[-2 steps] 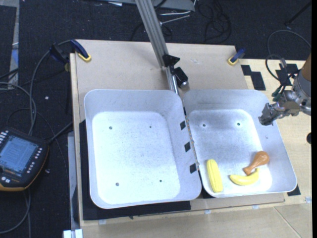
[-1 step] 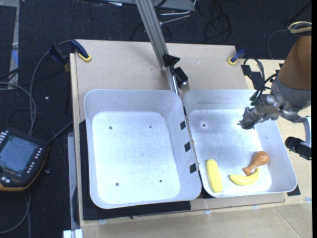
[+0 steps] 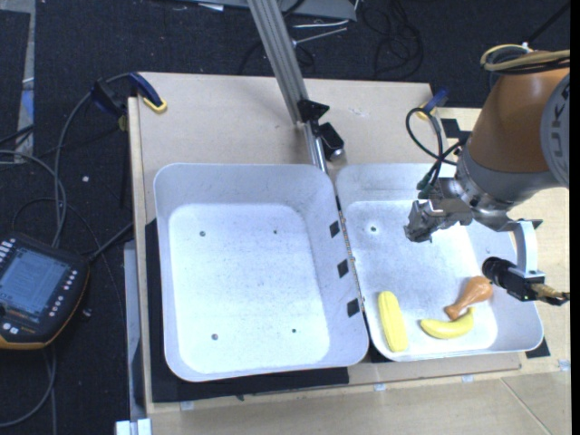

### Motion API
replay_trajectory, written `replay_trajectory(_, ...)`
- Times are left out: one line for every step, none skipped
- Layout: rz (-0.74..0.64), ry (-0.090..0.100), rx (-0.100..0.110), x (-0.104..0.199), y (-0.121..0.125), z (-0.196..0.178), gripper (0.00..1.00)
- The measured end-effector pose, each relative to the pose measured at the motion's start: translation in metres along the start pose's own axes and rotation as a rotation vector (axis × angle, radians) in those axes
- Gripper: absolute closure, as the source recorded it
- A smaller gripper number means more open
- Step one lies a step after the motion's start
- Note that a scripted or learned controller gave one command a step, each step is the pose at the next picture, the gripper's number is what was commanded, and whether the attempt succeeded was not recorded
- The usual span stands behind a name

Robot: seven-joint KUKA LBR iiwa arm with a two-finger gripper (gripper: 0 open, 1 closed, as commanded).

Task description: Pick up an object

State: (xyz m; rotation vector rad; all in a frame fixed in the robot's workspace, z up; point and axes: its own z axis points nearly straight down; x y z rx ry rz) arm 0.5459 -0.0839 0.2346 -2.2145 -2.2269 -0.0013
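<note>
A: Banana (image 3: 447, 328), corn (image 3: 392, 321) or the orange toy (image 3: 473, 294): which one was it after?

B: Hard to say. All three lay along the near edge of the right bin (image 3: 399, 270). The corn sat on the left, the banana just to its right, and the orange toy just above the banana's right end, perhaps touching it.

A: And the gripper (image 3: 422, 227)?

B: It hung over the middle of the right bin, toward the far side, apart from all three. Nothing was in it. Whether it stood open or closed I couldn't tell; it was a dark lump at that angle.

A: So which step was that?

B: I judged it the approach. No object was grasped or lifted, so the pick itself was not yet done.

A: What did the next move call for?

B: A target first. The corn looked the easiest, since it lay by itself with bare floor around it. The gripper needed to travel toward the near edge, line up across the corn's narrow width, come down open, and close.

A: Risks?

B: The banana and the orange toy lay close together, so a grab there might have nudged one aside. The near wall also left little room.

A: The left bin (image 3: 245, 270)?

B: No part in this step, I thought.
</note>
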Motion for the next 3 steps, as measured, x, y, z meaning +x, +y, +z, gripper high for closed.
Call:
replay_trajectory(0.0,0.0,-0.001,0.055,-0.001,-0.01,1.0)
replay_trajectory(0.0,0.0,-0.001,0.108,-0.008,-0.015,1.0)
replay_trajectory(0.0,0.0,0.0,0.161,-0.006,-0.019,1.0)
